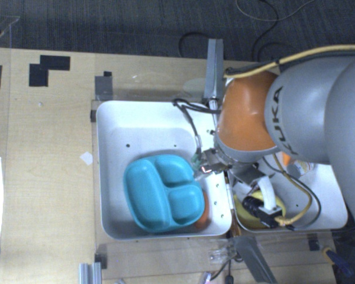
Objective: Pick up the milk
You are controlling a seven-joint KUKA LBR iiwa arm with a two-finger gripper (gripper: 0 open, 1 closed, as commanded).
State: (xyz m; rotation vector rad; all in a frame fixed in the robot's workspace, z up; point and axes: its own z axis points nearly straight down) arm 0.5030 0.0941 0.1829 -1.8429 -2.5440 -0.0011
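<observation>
Camera view: grey KUKA arm [296, 99], orange-banded, hangs over the wall between the white left bin [136, 120] and right bin [334, 212]; gripper [208, 164] beside a blue sectioned plastic tray [160, 191], its grip state cannot be told. Approach step, probably; the milk may be the white-and-yellow item [266, 195] in the right bin, so the next move calls for centring there

Milk [268, 194]: small white item, largely hidden under arm [296, 99]; lay tilted in right bin [332, 201], near its left wall. Markings indiscernible.

floor [106, 10]: dark grey carpet | bench [41, 176]: pale wood, black markers [47, 68]
</observation>
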